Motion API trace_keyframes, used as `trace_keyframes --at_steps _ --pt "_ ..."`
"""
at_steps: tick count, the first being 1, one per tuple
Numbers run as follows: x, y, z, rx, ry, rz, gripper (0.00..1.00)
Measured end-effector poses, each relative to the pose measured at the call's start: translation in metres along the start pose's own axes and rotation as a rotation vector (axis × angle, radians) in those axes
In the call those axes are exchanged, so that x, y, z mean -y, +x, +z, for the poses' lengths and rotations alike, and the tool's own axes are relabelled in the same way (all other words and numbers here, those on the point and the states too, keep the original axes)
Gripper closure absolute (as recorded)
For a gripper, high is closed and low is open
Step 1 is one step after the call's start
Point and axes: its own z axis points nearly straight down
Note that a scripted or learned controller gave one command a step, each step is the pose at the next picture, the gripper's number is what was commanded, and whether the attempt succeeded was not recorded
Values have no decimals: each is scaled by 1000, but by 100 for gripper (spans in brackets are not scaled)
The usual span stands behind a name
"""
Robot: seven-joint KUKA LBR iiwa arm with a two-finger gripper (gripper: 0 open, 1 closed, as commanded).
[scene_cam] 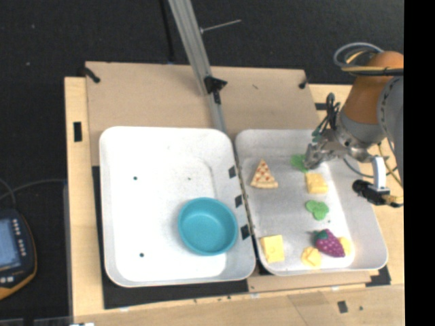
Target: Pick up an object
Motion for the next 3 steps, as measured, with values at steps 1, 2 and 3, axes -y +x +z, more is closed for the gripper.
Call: trace_keyframes --at_steps 1,2,3 --pt "-4 1 -63 -6 5 -2 100" --pt "-6 -1 -112 -6 4 -2 100" --pt "-3 57 -107 -8 10 -4 100"
